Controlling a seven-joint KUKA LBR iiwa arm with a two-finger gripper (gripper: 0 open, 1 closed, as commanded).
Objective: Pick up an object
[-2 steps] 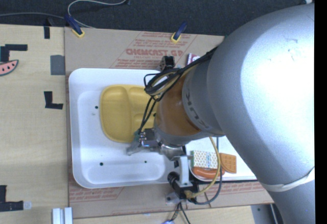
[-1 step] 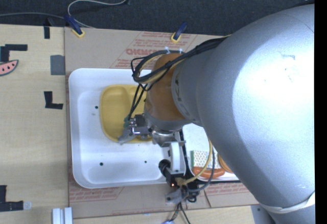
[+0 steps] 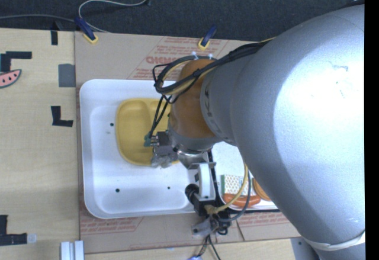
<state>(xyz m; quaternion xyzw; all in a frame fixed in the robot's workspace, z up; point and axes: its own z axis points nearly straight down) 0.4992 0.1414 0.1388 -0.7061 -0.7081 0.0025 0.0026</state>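
Camera view: yellow bowl (image 3: 135, 131) in white bin (image 3: 98, 188).

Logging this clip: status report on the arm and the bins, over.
Gripper low in left bin, over yellow dish; fingers unreadable. Nothing seen held. Arm blocks most of right bin.

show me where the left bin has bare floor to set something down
The left bin has bare white floor along its near edge, below the yellow bowl, and a narrow strip between the bowl and the bin's left wall. It is crowded toward the bin's right side, where the arm hangs over the bowl.
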